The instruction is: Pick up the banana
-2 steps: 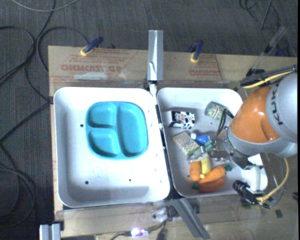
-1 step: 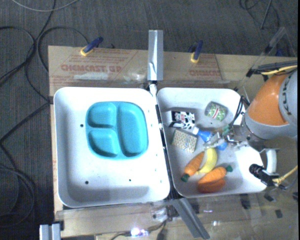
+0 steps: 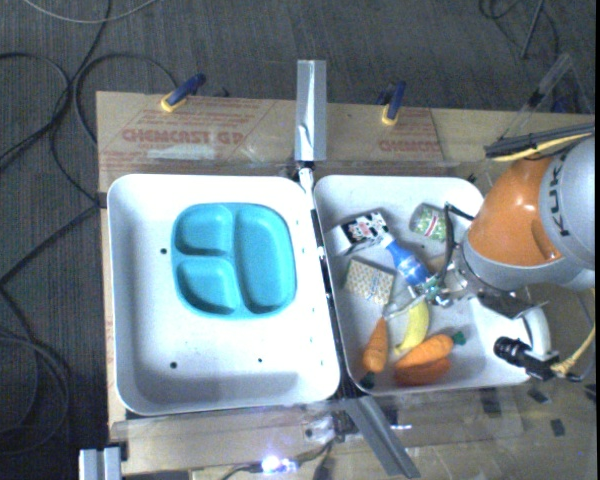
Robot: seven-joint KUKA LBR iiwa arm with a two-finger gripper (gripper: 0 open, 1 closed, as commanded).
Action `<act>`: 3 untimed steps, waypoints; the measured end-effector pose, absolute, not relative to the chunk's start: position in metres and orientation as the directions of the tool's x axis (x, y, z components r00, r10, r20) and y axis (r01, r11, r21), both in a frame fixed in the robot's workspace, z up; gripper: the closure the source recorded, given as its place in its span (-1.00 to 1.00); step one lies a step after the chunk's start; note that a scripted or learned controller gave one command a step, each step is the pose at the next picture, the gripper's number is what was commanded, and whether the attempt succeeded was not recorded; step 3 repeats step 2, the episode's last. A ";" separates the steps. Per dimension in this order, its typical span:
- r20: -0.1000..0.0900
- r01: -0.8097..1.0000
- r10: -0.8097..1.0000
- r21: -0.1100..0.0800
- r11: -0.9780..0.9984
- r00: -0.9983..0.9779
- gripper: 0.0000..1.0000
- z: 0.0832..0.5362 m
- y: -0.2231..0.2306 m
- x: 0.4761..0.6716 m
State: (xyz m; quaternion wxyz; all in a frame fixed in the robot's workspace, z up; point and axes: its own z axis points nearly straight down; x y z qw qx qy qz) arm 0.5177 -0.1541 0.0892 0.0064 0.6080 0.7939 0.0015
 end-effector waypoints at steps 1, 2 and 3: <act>-0.006 0.965 0.965 0.012 0.261 -0.261 1.00 0.099 -0.153 0.519; -0.002 0.993 0.993 -0.002 0.118 -0.118 1.00 0.201 -0.123 0.544; -0.002 0.993 0.993 -0.002 0.118 -0.118 1.00 0.201 -0.123 0.544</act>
